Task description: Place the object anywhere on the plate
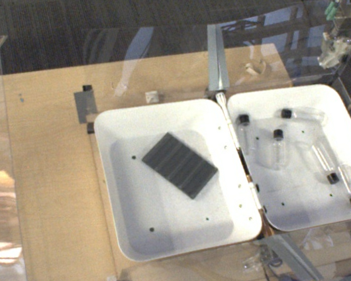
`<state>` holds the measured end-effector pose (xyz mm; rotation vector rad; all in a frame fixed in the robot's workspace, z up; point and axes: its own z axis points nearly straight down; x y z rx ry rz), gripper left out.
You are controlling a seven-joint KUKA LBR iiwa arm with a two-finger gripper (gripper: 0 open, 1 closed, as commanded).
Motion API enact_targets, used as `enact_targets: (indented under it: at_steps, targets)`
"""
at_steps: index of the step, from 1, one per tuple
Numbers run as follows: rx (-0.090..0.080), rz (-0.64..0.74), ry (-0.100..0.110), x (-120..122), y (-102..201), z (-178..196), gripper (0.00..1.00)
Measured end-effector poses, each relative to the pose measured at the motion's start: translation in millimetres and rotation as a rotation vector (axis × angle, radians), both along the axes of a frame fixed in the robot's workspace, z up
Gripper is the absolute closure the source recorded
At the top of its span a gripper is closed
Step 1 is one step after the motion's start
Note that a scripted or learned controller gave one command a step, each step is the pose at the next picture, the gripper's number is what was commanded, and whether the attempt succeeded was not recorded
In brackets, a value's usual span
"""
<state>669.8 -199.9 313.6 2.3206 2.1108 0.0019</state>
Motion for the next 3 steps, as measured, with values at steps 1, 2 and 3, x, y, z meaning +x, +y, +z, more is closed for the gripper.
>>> enact_targets:
  at_steps: [1, 2, 3]
  targets:
    - [0.001, 0.010, -0.003, -72.8, 5.9, 7.6, 1.00]
    - [0.001, 0.060, 0.000, -12.7, 2.1, -7.0, 1.00]
    - [0.001, 0.036, -0.002, 0.6, -1.0, 9.7, 1.00]
